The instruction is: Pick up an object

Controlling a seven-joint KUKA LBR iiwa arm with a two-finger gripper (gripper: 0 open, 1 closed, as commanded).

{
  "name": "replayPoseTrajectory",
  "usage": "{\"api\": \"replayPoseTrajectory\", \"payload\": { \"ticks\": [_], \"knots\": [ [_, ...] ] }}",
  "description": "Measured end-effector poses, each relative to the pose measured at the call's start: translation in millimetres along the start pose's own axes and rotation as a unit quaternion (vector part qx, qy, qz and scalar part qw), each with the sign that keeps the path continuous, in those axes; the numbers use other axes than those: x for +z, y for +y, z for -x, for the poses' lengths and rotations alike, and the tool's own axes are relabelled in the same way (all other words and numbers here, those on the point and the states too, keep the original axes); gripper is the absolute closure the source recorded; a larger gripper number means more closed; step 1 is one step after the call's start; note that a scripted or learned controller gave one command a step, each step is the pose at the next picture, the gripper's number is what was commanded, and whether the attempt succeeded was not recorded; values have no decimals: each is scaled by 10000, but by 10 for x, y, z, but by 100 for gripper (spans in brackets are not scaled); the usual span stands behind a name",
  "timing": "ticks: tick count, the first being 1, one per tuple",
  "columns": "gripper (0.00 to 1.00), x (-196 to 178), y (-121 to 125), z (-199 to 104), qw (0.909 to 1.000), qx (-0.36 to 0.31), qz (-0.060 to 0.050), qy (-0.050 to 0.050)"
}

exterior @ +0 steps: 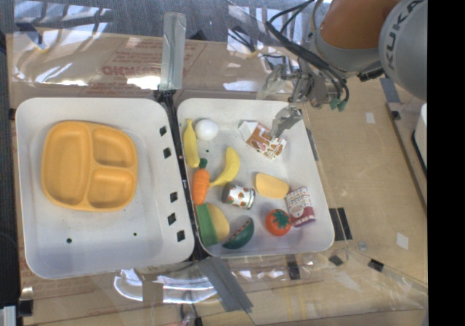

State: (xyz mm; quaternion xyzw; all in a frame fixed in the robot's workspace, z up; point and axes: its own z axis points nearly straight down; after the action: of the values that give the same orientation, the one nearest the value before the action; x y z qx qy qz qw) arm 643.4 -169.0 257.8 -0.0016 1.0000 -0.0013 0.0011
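The gripper [282, 123] hung over the right bin [312, 172], just right of a small carton [263, 140]; finger state unclear.

Glossy smooth plastic toy food [231, 165] below gripper [282, 123]; matt yellow plastic tray [89, 165] far left; white bins [311, 226] smooth plastic; table [363, 172] matt wood-like.

A small red-and-white patterned carton [263, 140] is seen lying tilted on its side in the right bin [312, 172], near its far-right corner, w/ the gripper [282, 123] touching its upper-right edge.
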Motion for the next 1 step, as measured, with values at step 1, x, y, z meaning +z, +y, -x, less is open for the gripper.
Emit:
{"api": "replayPoseTrajectory", "payload": {
  "ticks": [1],
  "knots": [
    [0,1066,-189,121,9996,283,22,47]
  ]
}}
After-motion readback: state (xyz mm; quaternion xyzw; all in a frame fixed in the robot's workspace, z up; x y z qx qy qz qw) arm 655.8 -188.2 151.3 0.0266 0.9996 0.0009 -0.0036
